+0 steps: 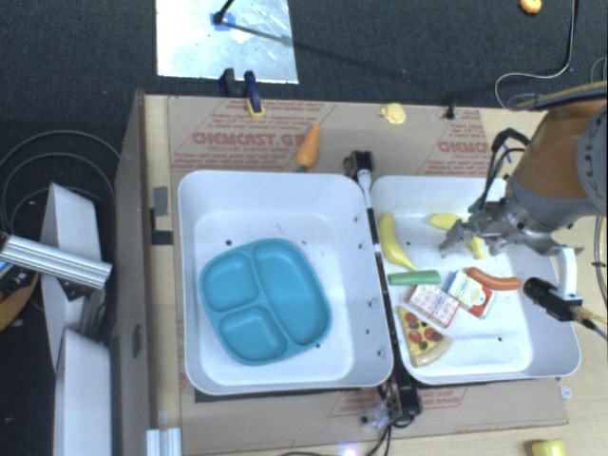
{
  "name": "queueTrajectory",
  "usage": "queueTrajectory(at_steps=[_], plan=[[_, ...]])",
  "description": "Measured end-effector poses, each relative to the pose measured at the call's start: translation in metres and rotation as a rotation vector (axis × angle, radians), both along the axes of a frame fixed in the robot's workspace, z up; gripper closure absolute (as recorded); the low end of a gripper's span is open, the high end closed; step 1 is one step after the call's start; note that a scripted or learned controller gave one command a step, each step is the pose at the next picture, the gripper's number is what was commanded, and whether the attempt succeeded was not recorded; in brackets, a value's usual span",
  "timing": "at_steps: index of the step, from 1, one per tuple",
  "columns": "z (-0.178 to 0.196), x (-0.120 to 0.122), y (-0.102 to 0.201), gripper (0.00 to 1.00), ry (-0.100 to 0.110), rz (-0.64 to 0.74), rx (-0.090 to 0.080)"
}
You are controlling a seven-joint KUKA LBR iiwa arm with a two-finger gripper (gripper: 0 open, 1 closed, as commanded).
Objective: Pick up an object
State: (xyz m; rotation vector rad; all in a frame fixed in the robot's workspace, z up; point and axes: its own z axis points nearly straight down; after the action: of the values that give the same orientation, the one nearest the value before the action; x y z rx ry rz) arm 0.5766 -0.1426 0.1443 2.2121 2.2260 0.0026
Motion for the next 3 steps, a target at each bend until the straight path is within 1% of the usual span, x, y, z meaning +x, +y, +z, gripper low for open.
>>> queueTrajectory(at_steps=[1, 2, 3], plan=[[-0.048, 0.097, 0.021, 0.00, -0.006, 0.003, 0.001], [-0.060, 0.080, -0.011, 0.00, 0.002, -0.007, 0.000], [-0.047, 0.082, -0.010, 1.00, -0.003, -0.001, -0.002]])
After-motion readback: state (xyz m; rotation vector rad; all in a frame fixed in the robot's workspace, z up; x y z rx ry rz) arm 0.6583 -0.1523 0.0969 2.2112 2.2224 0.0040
